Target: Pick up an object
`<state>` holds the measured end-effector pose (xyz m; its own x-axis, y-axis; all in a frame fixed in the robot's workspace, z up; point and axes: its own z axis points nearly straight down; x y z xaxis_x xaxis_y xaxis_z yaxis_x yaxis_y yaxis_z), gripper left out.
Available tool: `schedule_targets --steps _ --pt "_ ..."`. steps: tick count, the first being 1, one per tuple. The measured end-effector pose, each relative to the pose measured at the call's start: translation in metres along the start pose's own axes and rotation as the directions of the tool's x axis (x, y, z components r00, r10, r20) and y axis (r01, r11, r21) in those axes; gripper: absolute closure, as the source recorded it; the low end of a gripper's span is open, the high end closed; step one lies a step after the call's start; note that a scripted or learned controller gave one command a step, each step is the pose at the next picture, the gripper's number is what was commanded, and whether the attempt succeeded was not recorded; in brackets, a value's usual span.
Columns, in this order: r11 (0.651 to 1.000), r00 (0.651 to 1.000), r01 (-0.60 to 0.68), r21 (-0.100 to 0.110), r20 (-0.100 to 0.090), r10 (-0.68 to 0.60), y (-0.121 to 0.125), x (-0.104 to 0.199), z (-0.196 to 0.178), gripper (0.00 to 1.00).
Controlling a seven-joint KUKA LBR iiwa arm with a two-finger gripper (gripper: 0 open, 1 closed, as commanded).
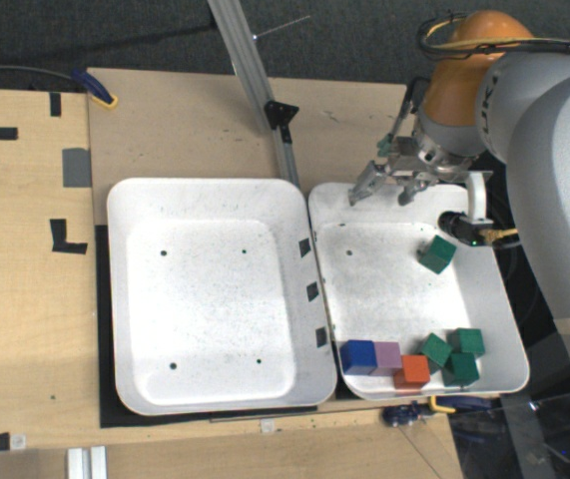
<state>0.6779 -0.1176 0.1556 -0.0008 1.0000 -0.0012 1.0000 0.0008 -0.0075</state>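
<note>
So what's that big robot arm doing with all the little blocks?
The robot arm's gripper hangs over the far edge of the right bin, jaws spread open with nothing between them. One green block sits alone near it. Blue, purple, orange and more green blocks crowd the near edge. Nothing is picked up yet.

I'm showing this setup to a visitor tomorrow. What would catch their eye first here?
Likely the grey arm with its orange band at the upper right, its gripper spread open over the far rim of the right bin. Next, the colored blocks huddled along that bin's near edge: blue, purple, orange and green ones, plus a lone green block farther up.
</note>
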Motion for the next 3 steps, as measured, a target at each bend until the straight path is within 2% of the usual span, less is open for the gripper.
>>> schedule_targets --steps 1,2,3 --pt "1.000 1.000 0.000 -0.001 0.000 0.000 -0.008 -0.002 0.047 0.00" --pt "1.000 1.000 0.001 -0.003 0.001 -0.001 -0.009 -0.002 0.065 0.00" --pt "1.000 1.000 0.003 -0.005 0.000 -0.003 -0.008 -0.001 0.054 1.00"
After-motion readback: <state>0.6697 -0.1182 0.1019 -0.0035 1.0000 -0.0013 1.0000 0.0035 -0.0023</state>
